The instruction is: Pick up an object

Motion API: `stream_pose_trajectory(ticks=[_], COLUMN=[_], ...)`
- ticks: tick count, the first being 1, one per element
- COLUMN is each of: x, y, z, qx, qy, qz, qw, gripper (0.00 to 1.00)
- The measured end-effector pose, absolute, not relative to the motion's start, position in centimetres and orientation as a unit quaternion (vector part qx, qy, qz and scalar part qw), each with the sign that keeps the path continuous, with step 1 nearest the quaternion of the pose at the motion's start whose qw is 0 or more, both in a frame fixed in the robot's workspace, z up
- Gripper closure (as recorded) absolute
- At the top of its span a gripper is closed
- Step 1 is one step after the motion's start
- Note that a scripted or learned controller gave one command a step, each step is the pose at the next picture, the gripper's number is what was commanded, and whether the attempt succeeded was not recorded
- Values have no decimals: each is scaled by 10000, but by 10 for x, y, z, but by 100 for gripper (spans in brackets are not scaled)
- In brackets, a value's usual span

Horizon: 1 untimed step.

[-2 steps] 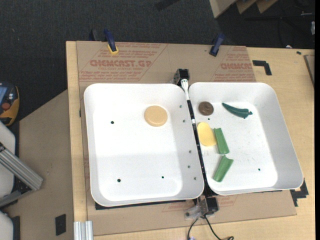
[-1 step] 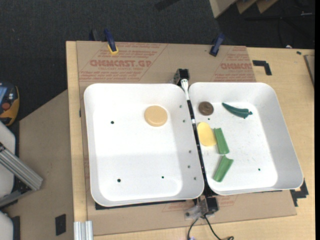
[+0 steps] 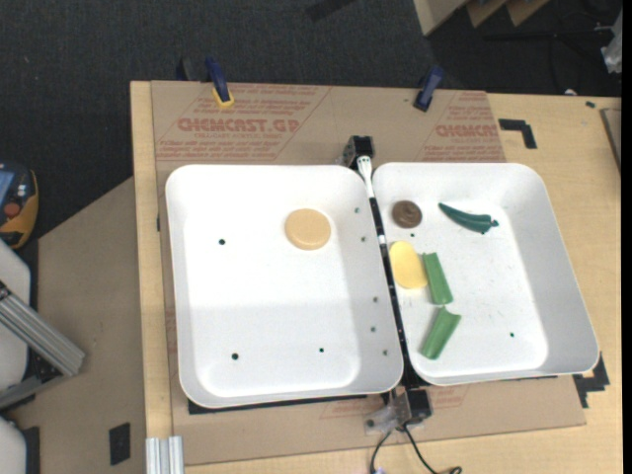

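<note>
Two shallow white bins lie side by side on a brown cardboard sheet printed with red lettering. The left white bin holds one flat round tan disc, lying in its far half, toward the shared divide. The right white bin holds five things, all toward its left side. A small round brown piece lies near the divide, with a dark teal curved piece to its right, apart from it. Below the brown piece, a rounded yellow block touches a green rectangular block on its right. A second green block lies tilted just below that one. Whether the gripper is spread or closed cannot be told.
</note>
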<state>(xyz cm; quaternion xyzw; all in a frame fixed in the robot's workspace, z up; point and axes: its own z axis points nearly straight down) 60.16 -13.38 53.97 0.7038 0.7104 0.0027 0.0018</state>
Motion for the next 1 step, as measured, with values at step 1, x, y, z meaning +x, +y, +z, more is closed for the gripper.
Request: stream_pose_trajectory(ticks=[1], x=[578], y=[-67], z=[536], qx=[7045], qy=[7097], qz=[3], qw=[-9], gripper=[100])
